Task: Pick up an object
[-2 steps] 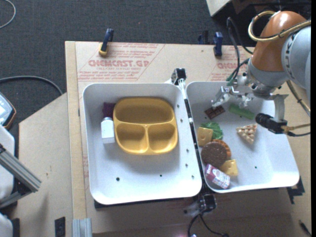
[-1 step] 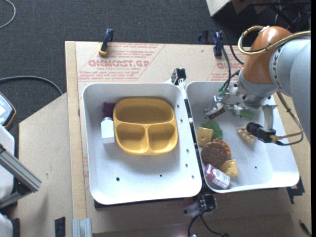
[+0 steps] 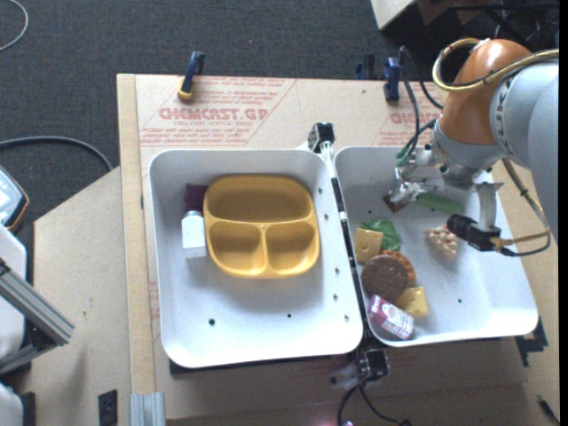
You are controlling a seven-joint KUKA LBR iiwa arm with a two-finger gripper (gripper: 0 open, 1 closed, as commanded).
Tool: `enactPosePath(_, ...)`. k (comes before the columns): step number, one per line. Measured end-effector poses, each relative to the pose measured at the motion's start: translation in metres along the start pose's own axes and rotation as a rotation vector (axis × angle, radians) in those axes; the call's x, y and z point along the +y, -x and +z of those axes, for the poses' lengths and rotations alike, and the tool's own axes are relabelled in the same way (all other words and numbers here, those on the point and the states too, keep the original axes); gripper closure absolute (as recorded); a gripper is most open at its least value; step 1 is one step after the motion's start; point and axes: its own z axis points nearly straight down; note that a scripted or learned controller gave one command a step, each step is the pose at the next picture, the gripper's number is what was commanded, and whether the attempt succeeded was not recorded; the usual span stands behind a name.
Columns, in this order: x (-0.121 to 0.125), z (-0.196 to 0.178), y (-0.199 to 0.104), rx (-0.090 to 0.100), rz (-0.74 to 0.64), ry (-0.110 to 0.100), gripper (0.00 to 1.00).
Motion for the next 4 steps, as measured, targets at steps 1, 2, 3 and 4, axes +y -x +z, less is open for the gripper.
enactPosePath(1,0.002,-0.044,0.005,-0.002,0.001,0.004,1.00)
enactPosePath(2,-0.005,-0.102,0.010,-0.002,0.001,0.006,1.00)
enactPosePath(3,-0.004,-0.124,0.010,-0.001,-0.001,0.004,1.00)
enactPosePath(4,0.002,-0.132,-0.047,0.001,-0.007,0.003,1.00)
